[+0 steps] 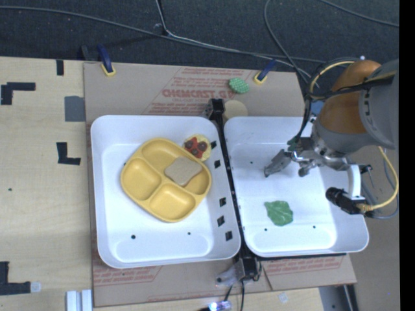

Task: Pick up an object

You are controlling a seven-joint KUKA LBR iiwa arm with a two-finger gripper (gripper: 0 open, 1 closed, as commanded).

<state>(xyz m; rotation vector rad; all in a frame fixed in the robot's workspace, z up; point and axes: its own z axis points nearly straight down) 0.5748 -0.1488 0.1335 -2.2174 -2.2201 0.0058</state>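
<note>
Above the right bin (246, 131), the gripper (271, 169) hovers (whether spread or closed, I cannot tell); next, descend toward the green lump (279, 212) at six o'clock.

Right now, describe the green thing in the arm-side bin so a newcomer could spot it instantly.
Take the right white bin, the one the gripper hangs over. Toward its near edge lies the green leafy piece, small, crumpled and flat on the floor. It is the one loose item there; the other bin's food sits on a yellow plate.
</note>
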